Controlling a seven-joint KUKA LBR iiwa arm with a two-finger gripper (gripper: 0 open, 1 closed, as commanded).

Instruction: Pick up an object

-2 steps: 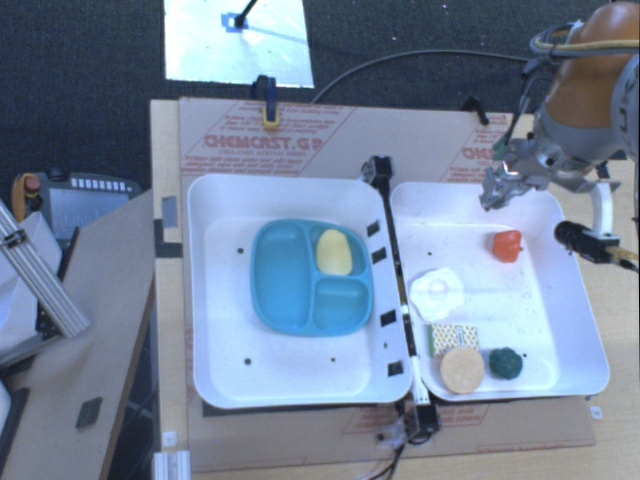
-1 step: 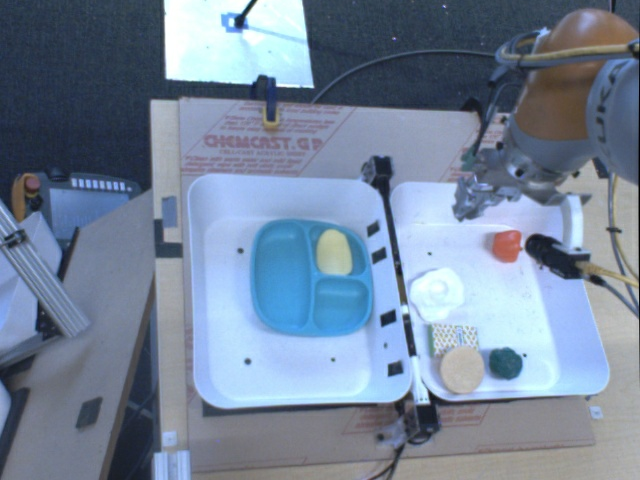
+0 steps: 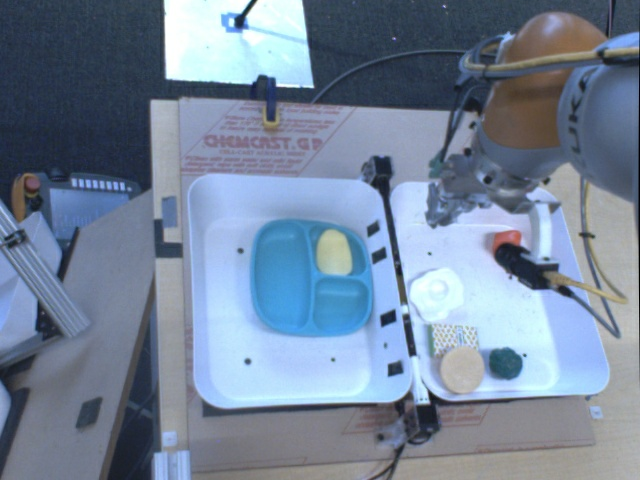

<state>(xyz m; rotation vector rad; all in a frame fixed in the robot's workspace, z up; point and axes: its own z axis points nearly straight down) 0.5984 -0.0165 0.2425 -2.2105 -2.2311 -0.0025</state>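
Hand (image 3: 441,211), open or closed unclear, low in right bin (image 3: 572,330), orange piece (image 3: 507,238) and white egg toy (image 3: 437,292) near, apart.

We class this site as a robotics lab: a KUKA arm (image 3: 592,118) at a cardboard-lined bench (image 3: 166,183) bearing a left bin (image 3: 222,353) and right bin (image 3: 562,340), with a teach pendant (image 3: 85,203) and aluminium extrusion (image 3: 40,283) alongside.

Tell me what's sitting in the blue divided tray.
A pale yellow rounded piece lies in the blue tray's far right compartment; the other compartments look bare. Whatever is under the yellow piece and the tray is covered.
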